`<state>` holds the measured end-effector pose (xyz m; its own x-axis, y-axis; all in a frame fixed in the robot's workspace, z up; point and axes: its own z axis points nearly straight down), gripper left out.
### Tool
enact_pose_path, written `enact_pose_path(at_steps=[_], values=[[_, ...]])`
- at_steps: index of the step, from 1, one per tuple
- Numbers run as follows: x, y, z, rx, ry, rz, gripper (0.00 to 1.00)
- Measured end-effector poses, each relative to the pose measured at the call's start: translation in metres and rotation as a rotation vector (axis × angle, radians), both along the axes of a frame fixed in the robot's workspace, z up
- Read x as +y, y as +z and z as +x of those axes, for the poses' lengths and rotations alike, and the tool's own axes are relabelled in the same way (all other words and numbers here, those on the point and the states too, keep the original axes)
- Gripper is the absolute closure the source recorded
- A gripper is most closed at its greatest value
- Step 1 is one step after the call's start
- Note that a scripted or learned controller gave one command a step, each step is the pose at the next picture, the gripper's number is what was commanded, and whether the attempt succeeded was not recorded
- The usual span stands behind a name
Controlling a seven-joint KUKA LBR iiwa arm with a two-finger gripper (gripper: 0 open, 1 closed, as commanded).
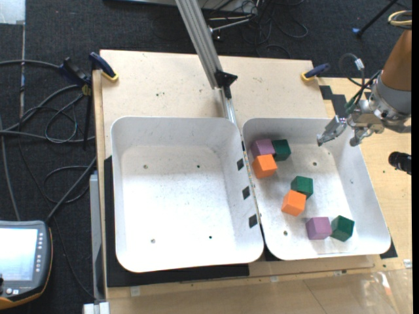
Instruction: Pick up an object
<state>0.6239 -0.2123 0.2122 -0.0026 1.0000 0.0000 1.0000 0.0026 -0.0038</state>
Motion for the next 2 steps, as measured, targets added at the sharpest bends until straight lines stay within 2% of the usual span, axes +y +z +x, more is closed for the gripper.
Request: enact_pose_path(at_steps=[2], values=[[0.007,-0.117,0.001,0.001,0.000,0.001,0.00]])
